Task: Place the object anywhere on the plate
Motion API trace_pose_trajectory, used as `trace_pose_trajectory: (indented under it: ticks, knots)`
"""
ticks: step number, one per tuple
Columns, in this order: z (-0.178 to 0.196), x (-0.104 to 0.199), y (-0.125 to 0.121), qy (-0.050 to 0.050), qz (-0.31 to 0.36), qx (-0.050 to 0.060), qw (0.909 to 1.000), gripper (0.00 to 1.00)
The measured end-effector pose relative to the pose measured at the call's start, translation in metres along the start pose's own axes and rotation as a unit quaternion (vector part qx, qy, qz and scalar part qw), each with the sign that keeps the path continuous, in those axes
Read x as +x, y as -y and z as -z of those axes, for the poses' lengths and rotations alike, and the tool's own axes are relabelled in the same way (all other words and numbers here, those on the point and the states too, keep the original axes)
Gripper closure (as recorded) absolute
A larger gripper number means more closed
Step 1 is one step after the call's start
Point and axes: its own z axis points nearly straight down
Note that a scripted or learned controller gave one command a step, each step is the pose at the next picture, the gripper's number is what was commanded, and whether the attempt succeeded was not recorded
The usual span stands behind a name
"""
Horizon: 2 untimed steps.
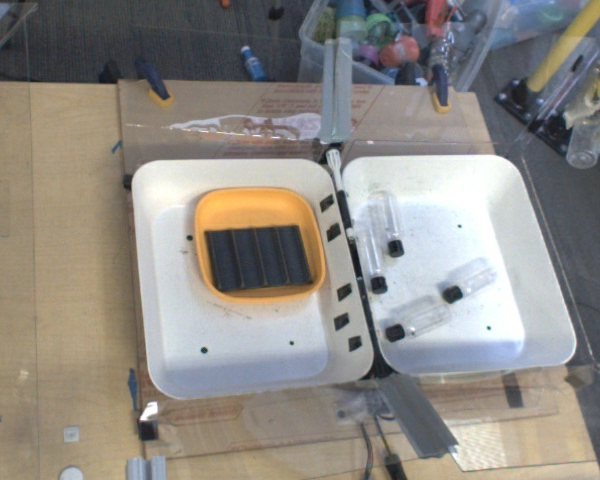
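Even, soft overhead light, faint shadows, slightly grainy and soft; white bins (170, 368) nearly overexposed.

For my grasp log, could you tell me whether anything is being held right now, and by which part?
Nothing is seen held: the clear bottles lie loose in the right bin, and the dark block rests on the orange plate.

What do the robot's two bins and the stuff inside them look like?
The left bin and the right bin are shallow, white and round-cornered, with small black tabs along the join. In the left one sits an orange plate, a rounded square, bearing a black ribbed slab. The right one holds clear tubes with black caps.
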Motion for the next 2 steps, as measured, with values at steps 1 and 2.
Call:
trace_pose_trajectory:
  ticks: [1,2]
  knots:
    - [0.0285,-0.0014,-0.0003,0.0,0.176,0.0,0.9844,1.0]
    - [0.0277,-0.0016,-0.0005,0.0,0.361,-0.001,0.9327,1.0]
